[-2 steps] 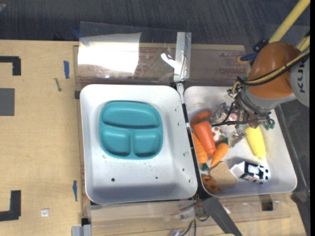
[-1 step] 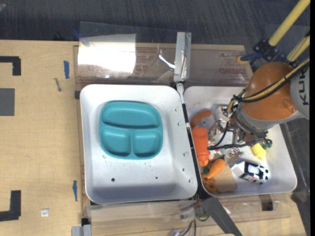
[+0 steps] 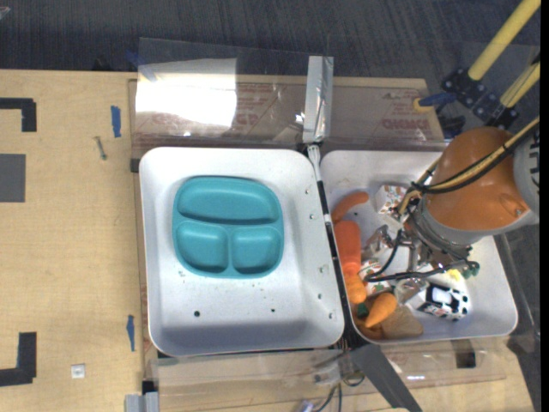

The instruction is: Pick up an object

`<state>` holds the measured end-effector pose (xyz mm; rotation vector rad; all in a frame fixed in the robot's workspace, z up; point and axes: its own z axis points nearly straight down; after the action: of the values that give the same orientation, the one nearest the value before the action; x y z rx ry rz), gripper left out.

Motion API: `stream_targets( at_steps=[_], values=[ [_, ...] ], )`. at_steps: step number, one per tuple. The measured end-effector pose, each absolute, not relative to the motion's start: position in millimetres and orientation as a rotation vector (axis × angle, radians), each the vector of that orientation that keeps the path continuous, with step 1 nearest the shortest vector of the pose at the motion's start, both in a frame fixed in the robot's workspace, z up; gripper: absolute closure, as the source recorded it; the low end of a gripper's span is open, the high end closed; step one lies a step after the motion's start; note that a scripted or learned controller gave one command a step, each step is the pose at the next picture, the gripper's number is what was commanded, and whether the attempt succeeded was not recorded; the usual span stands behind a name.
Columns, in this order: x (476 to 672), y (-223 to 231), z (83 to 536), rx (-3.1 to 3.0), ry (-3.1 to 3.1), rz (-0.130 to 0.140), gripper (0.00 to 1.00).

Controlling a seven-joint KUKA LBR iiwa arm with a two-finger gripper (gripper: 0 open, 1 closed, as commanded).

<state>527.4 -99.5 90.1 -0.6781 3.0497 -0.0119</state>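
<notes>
You have the grey arm with its orange band (image 3: pixel 477 183) reaching down into the right-hand shallow white bin (image 3: pixel 506 303), and that bin is the landmark for everything here. The gripper (image 3: pixel 412 260) sits low in the bin's middle, tangled in cables and metal parts, so you cannot tell from this slant how the fingers stand or whether anything is between them.

Along the bin's left wall you see a long orange carrot-shaped toy (image 3: pixel 349 260), with a shorter reddish-orange sausage-shaped piece (image 3: pixel 350 202) at its upper end. Near the bin's front-left corner lies a small orange carrot with a green tip (image 3: pixel 378 309), touching a tan flat piece (image 3: pixel 401 324) beside it. Just right of those, toward the bin's front, sits a black-and-white patterned toy (image 3: pixel 446 299), possibly a cow figure, though it is too small to be sure. A crinkled multicoloured wrapper (image 3: pixel 394 198) lies near the bin's back.

To the left of this bin, touching it along the shared edge, is the second white bin (image 3: pixel 163 316), holding a teal three-compartment plastic tray (image 3: pixel 228 225) flat in its middle. Both rest on the light wooden bench (image 3: pixel 60 247).
</notes>
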Motion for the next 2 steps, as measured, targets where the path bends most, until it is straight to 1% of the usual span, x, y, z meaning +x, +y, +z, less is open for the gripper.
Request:
stream_targets(
  at_steps=[1, 2],
  values=[
    [519.0, -97, 90, -0.564, 3.072, -0.017, 0.0],
    [533.2, -97, 90, -0.917, 2.99, -0.012, 0.0]
  ],
)
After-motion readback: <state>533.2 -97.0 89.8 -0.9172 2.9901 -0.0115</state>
